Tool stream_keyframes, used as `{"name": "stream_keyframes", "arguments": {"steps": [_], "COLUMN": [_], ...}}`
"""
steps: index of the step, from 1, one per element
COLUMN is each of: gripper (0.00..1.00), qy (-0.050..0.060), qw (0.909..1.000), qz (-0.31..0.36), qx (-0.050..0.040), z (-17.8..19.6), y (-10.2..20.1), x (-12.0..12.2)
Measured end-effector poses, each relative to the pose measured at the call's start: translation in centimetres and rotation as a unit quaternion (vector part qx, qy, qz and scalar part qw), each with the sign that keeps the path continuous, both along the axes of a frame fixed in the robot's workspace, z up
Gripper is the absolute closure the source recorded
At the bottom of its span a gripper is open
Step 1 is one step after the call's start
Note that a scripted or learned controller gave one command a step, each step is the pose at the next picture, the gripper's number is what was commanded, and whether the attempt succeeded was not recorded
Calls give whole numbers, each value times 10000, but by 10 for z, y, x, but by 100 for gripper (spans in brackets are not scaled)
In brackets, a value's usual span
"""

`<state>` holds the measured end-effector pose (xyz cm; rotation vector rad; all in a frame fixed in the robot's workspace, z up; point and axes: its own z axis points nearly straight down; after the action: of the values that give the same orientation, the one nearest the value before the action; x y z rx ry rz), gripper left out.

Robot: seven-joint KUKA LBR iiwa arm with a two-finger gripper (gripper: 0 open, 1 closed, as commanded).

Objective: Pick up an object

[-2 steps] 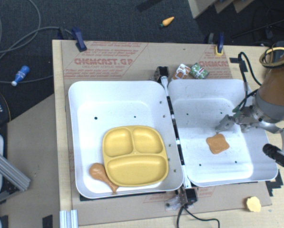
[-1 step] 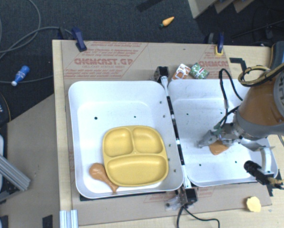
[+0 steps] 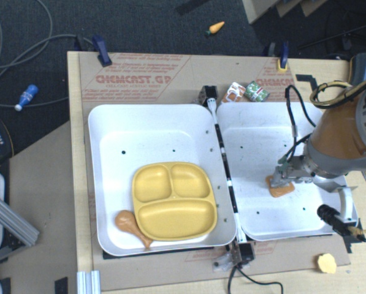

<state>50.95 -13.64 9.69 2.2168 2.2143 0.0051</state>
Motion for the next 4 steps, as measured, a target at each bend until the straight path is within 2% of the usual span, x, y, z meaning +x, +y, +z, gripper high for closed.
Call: {"name": "stream_keyframes", "arguments": {"steps": [1, 2, 3, 4], "gripper": [100, 0, 100, 0], "qy": [-6, -1, -13, -8], "qw": [10000, 10000, 10000, 10000], "qz": [-2, -3, -2, -3], "qx": [-2, 0, -4, -2], "z": [10, 9, 19, 19], "y": [0, 0, 0, 0], "x": [0, 0, 1, 0]}}
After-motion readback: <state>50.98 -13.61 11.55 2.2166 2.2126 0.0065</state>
